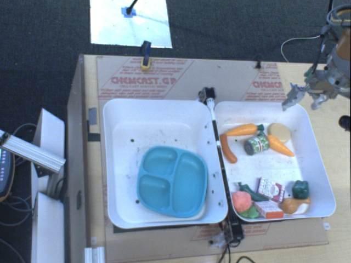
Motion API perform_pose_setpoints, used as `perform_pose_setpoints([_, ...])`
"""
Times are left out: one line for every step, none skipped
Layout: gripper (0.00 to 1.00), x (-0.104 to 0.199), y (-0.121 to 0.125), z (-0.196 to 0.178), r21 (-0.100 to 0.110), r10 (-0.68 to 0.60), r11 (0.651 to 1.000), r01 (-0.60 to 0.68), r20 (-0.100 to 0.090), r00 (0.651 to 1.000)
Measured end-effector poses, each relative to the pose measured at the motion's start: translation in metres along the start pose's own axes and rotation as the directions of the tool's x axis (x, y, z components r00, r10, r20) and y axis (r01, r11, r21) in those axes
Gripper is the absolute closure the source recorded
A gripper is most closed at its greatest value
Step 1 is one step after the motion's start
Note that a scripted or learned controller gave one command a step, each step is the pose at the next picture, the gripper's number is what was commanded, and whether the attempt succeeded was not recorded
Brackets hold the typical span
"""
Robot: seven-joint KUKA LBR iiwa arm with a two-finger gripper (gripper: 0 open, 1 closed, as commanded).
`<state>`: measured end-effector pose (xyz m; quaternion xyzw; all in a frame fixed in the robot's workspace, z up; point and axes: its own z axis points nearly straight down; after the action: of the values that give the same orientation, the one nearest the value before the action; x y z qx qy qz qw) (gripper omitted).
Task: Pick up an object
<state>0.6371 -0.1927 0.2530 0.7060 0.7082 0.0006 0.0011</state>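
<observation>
My gripper (302, 103) hangs above the far right corner of the right bin (318, 163), open with nothing between its fingers. In that bin's far half lie an orange carrot (241, 130), a second carrot (280, 146), a small green-labelled can (256, 144), a pale round piece (279, 131) and an orange sausage shape (227, 148). The near half holds a pink-red round fruit (242, 200), a small red and white box (270, 189), a dark green pepper (300, 189), a tan pear-like piece (293, 205) and some green bits (250, 192).
A blue compartment plate (172, 181) lies in the left bin (153, 119). The two bins meet at a black divider strip (215, 141). Brown cardboard (164, 78) lines the bench behind them. Cables (299, 43) trail near the arm at the upper right.
</observation>
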Motion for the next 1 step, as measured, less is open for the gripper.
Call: perform_pose_setpoints([0.00,0.0016,-0.0196,0.0817,0.002,0.002,1.000,-0.002,-0.001,1.000])
